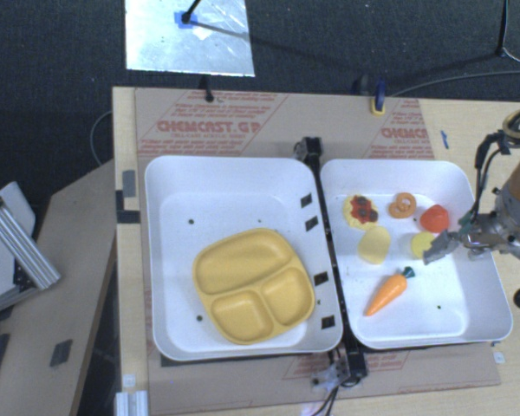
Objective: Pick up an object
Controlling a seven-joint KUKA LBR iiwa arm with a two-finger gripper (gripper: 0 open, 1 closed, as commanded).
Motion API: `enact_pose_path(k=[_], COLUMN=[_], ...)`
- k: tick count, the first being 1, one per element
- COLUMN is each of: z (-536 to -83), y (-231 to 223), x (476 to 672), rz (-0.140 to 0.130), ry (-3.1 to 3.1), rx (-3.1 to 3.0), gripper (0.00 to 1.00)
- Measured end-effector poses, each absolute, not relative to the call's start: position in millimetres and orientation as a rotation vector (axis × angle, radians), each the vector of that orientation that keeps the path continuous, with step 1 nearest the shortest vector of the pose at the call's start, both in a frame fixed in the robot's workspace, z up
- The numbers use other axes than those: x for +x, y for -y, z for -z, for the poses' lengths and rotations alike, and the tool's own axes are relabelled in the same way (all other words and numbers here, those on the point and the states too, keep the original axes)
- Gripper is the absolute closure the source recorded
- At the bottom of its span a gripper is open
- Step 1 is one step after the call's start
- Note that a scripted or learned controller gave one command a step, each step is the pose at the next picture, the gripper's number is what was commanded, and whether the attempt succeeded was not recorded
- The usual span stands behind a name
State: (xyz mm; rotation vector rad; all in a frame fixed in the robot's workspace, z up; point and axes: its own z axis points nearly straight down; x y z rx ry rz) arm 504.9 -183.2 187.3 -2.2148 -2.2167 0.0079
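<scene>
Two white bins sit side by side: the left bin (173, 198) holds one yellow divided tray (254, 285), and the right bin (481, 302) holds six small toy foods. Counted out, these are one carrot (387, 292), one pale yellow block (374, 244), one small pizza piece (361, 211) with red spots, one orange ring (404, 204), one red piece (434, 218) and one yellow piece (421, 244) (partly covered by the gripper).

The single gripper (440, 248) reaches in from three o'clock and hangs over the right bin; I cannot tell how its jaws stand, since they blur into grey.

The carrot lies at about seven o'clock from the gripper, near but apart from it, toward the bin's middle. It is orange with a small green top, tilted, its green end pointing up toward one o'clock.
</scene>
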Motion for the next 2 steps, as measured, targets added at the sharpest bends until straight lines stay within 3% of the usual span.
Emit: enact_pose_path(k=[1, 2], z=[-192, -149], y=[183, 177], x=[507.8, 510.6], rz=[0.001, 0.000], ry=[2.227, 2.223], rx=[-2.218, -2.217], gripper=[0.00, 0.00])
